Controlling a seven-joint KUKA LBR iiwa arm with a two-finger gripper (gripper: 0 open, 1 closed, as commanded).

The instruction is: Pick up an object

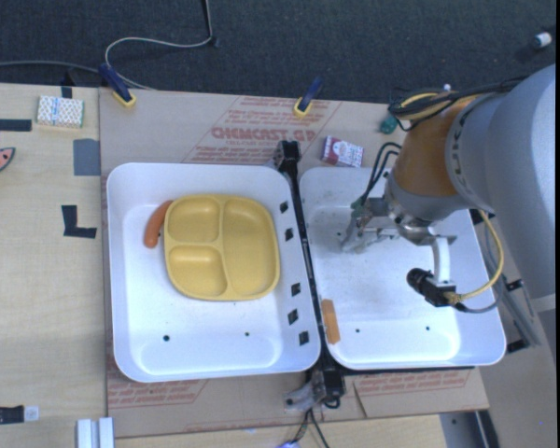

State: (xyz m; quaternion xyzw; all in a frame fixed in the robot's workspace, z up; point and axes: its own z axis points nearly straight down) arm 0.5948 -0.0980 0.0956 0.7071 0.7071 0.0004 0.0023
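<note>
1. On the bench, 2 shallow white plastic bins side by side: left bin (131,343) and right bin (476,343), touching along a black central divider.
2. Inside the left bin, toward its far side, a yellow plastic plate with 3 compartments (222,247), lying flat.
3. Just left of that plate and partly tucked under its rim, a small orange sausage-shaped object (153,226).
4. At the near left edge of the right bin, close against the divider, a second small orange elongated object (329,321).
5. Above the far half of the right bin, the grey arm with its orange band (427,157), reaching in from the right.
6. Low over the bin floor, the 2-finger gripper (357,231), pointing left; cannot tell how far apart its fingers stand, and nothing seen between them.
7. Beyond the bins on the brown cardboard sheet (243,129), a small red and white packet (341,151), plus 2 blue and yellow clamps (118,84) at the far edge.
</note>
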